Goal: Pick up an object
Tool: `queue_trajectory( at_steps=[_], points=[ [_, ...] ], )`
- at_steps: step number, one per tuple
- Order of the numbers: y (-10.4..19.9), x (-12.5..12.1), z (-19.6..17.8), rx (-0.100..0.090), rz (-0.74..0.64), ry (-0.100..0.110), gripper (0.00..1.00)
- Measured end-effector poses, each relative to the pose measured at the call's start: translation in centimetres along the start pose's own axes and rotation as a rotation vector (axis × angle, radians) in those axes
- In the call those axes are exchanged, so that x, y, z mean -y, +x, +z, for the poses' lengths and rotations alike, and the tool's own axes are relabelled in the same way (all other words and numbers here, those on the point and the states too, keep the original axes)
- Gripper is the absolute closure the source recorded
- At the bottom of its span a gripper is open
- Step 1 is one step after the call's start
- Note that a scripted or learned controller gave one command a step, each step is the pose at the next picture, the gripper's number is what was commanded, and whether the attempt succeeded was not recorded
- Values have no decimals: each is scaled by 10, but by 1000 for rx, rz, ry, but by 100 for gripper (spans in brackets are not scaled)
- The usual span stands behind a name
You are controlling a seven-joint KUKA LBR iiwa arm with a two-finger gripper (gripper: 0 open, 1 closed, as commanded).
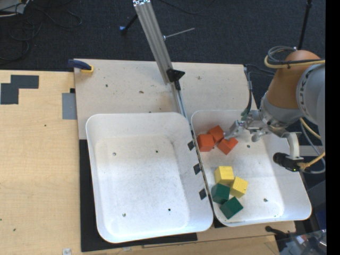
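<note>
the jaws [237, 130] hang just beside the orange blocks [215, 139] in the right bin [287, 206]; i cannot tell if they are spread. i can read no writing.

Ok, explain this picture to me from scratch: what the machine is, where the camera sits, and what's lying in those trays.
One camera, fixed above the bench, looks down at a slant. The grey machine with the orange band is a robot arm reaching in from the right. Its gripper sits over the right bin, beside three orange blocks; whether it holds one cannot be told. Nearer the camera in the same bin lie two yellow blocks and two green blocks. The left bin sits alongside.
</note>
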State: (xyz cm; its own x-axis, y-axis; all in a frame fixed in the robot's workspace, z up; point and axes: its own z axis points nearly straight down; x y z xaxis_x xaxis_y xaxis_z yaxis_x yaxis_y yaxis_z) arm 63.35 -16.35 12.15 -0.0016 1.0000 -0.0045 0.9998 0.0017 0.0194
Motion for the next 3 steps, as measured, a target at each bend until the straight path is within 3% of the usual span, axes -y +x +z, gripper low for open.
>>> queue_trajectory(
  at_steps=[1, 2, 3],
  points=[
    [0, -1, -9, -1, 2, -2, 100],
    [0, -7, -53, -4, 0, 17, 100],
    [2, 1, -104, -4, -2, 17, 100]
  ],
)
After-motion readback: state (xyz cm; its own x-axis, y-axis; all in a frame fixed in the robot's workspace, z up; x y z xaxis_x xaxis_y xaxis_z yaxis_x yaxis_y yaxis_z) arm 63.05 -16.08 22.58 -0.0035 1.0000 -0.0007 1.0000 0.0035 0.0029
